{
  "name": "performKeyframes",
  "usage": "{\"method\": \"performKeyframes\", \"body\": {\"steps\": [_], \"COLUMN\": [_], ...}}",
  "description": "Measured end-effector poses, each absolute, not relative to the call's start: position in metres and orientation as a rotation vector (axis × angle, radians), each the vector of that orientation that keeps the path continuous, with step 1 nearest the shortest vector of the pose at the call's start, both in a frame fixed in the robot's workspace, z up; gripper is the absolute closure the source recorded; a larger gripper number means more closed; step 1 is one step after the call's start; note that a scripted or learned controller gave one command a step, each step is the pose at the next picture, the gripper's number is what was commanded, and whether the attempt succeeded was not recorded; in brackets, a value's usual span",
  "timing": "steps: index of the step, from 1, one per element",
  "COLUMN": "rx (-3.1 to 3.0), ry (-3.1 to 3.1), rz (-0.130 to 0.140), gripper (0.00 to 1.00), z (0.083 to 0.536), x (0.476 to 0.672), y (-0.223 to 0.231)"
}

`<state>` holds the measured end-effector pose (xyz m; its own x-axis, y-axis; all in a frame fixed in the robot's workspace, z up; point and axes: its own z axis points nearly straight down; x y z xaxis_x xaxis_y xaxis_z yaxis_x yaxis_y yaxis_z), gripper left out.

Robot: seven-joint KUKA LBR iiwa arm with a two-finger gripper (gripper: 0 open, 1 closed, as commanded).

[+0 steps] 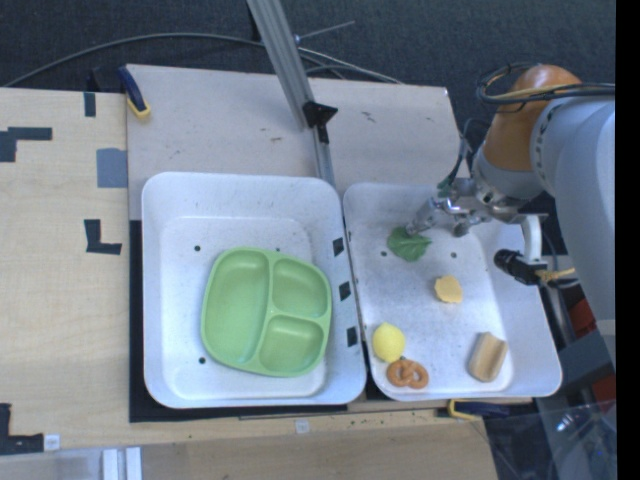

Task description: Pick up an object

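Green leafy item [408, 243] in upper part of right bin [520, 368], just below-left of gripper [440, 216]; I read it as likeliest target. Cannot tell gripper's state from here, tip too blurred, so I claim no hold. Step in hand, my judgement: approach or grasp attempt. Next move calls for centring over leaf, descending, closing, lifting. Arm enters from right, wrist bent down over bin's top edge. Other candidates lower down: yellow chunk [449, 289], yellow ball [388, 343], pretzel [407, 373], tan block [487, 356].
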<state>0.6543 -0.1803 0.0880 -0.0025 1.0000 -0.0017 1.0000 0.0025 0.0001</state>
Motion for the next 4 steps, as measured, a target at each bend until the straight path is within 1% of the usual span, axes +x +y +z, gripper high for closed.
{"method": "performKeyframes", "body": {"steps": [1, 2, 3, 4], "rx": [2.214, 2.216, 2.216, 2.219], "ry": [2.226, 2.219, 2.219, 2.222], "rz": [-0.001, 0.004, 0.005, 0.001], "gripper": [1.0, 1.0, 1.0, 1.0], "z": [0.1, 0.162, 0.225, 0.238], "x": [0.655, 0.656, 0.652, 0.652], "y": [-0.18, -0.185, -0.188, -0.187]}}
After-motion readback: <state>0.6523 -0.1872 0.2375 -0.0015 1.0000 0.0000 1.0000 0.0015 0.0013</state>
